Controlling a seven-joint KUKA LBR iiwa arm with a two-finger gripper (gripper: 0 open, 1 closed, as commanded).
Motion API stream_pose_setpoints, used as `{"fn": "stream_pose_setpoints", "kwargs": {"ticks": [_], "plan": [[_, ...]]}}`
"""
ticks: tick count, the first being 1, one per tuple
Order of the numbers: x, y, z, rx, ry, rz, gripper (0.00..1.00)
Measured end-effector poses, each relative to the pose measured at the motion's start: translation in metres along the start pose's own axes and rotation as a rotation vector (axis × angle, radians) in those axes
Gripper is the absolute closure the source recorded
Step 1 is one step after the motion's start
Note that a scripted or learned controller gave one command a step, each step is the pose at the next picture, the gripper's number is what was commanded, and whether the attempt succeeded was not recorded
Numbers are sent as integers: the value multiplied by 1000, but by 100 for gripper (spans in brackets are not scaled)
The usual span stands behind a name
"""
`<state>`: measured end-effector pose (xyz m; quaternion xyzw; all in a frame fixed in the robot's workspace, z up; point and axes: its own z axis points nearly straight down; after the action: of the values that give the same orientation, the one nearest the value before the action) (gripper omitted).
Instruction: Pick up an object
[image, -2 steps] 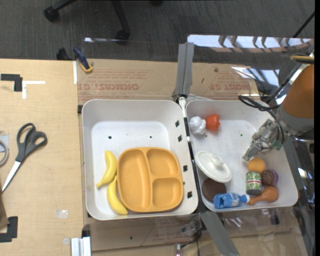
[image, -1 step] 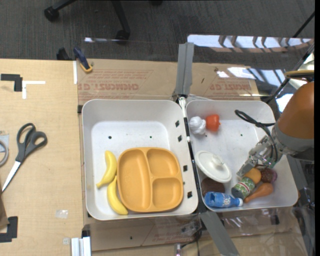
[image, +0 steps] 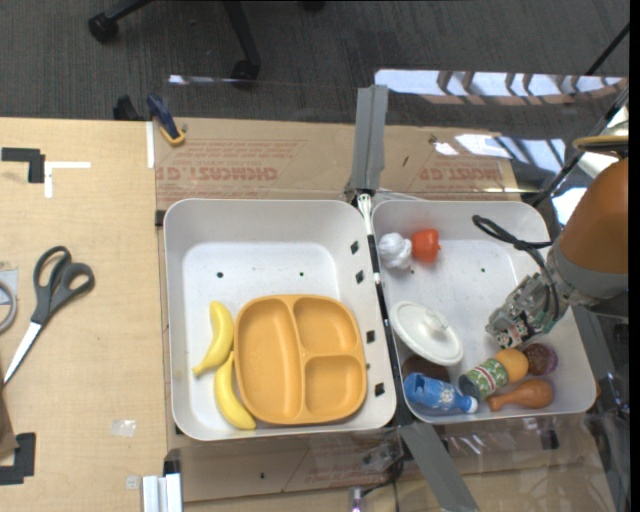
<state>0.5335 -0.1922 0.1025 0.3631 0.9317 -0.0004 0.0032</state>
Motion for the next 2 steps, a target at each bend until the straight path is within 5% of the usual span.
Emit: {"fn": "stream_pose_setpoints", "kwargs": {"ticks": [1,2], "plan": [[-20,105,10,1,3,185,100],[-20,105,10,1,3,186,0]]}}
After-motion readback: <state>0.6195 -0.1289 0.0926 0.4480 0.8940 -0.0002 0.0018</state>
